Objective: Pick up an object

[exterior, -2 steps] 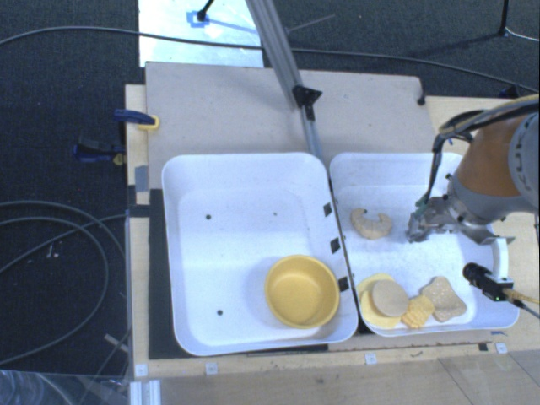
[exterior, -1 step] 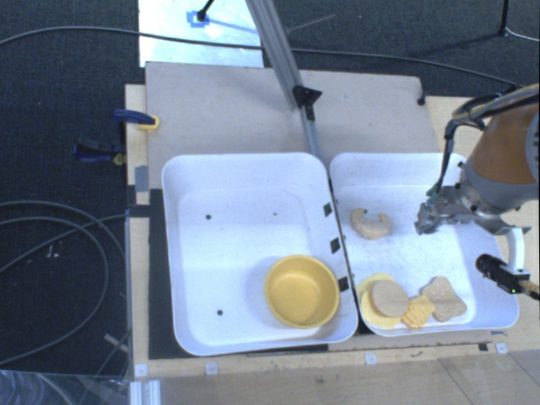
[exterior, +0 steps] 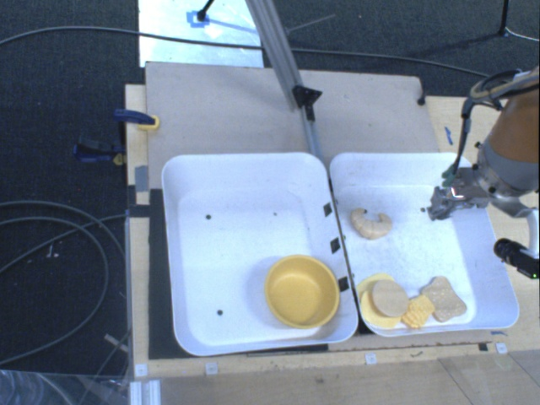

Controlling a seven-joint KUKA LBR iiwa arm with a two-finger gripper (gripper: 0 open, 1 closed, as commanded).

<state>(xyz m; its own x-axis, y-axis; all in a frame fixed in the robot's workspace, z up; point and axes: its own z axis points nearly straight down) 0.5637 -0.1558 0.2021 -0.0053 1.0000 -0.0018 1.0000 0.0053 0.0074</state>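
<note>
Tool [exterior: 440, 207] sits low over the right-hand shallow white plastic bin [exterior: 498, 310], near that bin's right wall, about mid-depth. Too small and dark to read; can't tell if it's apart, together or clamped on anything.

Nearest candidate: pale beige croissant-shaped toy pastry [exterior: 371, 224], alone on the bin floor, up from centre and toward the bin's left wall. From the tool it lies left and slightly nearer the bin's front edge. Clear floor between them. Its long axis runs roughly left-right across the bin, so my guess is a grasp across the short width is easiest.

Other options are crowded at the same bin's front edge: round tan disc [exterior: 390, 297] on a yellow plate [exterior: 369, 297], orange-yellow waffle-like cracker [exterior: 417, 311] touching it, tan toast-shaped slice [exterior: 444, 299] just beside. Grasping there risks grabbing two.

Yellow plastic bowl [exterior: 302, 290] is in the left-hand white bin [exterior: 181, 226], front right corner, well apart from the tool.
</note>
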